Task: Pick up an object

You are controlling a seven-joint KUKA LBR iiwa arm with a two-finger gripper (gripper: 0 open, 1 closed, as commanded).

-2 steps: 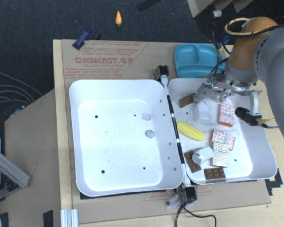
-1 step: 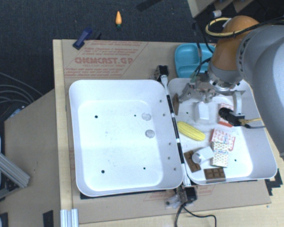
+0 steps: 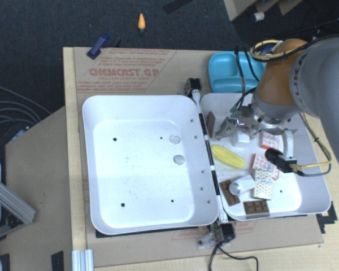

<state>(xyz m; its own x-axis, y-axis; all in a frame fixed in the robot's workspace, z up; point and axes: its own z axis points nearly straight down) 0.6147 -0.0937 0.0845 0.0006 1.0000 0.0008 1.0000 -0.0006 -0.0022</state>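
Corn cob, yellow and ridged, lies on the floor of the right bin, close to the divide between the two bins, tilted with one end toward the upper left. And here is the arm, grey with its orange band, reaching in from the right and hanging over the upper half of that same bin. The gripper sits low among the clutter, just above and to the right of the corn cob, apart from it. Whether the jaws are spread or closed, I cannot tell; the wrist covers them from this angle.

Around it, plenty going on: a red and white packet lies right of the corn cob, with a checkered packet just below it. A brown chocolate bar rests near the front wall, and a small brown block sits left of it by the divide. A light blue tray stands behind the right bin on the surface. Over in the left bin, two small round discs lie near the middle right.
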